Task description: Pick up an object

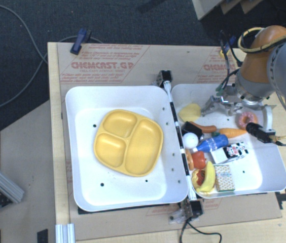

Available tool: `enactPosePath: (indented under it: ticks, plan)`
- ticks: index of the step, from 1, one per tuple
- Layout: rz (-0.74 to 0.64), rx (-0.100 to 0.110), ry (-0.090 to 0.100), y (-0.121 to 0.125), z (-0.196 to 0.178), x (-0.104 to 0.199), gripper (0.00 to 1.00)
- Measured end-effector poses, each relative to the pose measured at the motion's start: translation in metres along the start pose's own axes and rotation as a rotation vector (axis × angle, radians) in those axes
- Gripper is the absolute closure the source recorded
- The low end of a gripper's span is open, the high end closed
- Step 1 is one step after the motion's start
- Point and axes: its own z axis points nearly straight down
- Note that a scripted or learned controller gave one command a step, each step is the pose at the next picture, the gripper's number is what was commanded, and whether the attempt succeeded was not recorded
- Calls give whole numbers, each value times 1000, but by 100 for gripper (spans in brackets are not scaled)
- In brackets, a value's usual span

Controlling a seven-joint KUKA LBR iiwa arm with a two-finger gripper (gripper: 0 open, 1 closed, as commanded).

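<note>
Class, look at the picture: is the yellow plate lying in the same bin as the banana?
No. The yellow plate lies alone in the left bin, while the banana is in the right bin among other items.

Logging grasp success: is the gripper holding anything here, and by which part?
Cannot tell. The gripper sits over the right bin near the pink doughnut; nothing visibly sits between its fingers.

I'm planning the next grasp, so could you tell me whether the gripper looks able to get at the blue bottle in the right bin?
Probably yes: the blue bottle lies uncovered on top, though a carrot and white ball crowd it.
</note>
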Motion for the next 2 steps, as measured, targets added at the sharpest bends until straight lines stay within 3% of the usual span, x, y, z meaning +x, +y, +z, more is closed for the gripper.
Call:
enactPosePath:
  ticks: [1, 2]
  plan:
    - [-1, 0, 1, 23, 0, -50, 0]
    - [-4, 2, 10, -22, 0, -64, 0]
